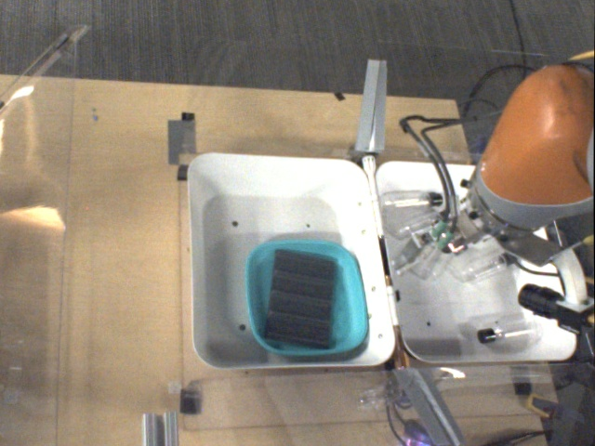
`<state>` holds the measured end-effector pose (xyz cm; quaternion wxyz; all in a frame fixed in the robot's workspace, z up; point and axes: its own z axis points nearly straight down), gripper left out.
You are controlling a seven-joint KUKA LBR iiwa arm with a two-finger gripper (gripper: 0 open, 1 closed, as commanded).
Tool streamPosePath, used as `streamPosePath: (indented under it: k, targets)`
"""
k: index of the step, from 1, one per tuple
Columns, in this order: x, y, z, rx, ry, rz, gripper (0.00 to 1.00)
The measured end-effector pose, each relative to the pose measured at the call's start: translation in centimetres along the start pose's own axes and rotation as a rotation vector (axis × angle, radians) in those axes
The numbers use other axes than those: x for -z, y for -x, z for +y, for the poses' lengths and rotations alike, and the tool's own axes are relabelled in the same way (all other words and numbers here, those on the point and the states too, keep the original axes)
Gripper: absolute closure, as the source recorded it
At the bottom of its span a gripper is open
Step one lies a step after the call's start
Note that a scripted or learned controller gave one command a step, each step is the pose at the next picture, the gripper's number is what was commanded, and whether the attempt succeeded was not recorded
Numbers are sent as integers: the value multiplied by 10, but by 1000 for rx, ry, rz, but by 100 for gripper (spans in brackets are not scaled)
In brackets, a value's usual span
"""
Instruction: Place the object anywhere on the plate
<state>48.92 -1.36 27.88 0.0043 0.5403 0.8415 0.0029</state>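
A teal, square-ish plate lies in the front half of the left bin. A dark grey ridged block rests flat on the plate, slightly tilted and well inside its rim. My gripper hangs over the right bin, near that bin's left-middle and apart from the plate and block. Its clear plastic parts blur into the white floor below. The orange band of the arm looms over the right bin's back right.
A small dark item lies near the right bin's front. Black cables loop above the gripper. A metal post stands behind the divide between the bins. Wooden bench spreads to the left.
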Motion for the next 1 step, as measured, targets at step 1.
streamPosePath:
  k: [1]
  targets:
    - [11, 0, 3, 3, 7, -3, 100]
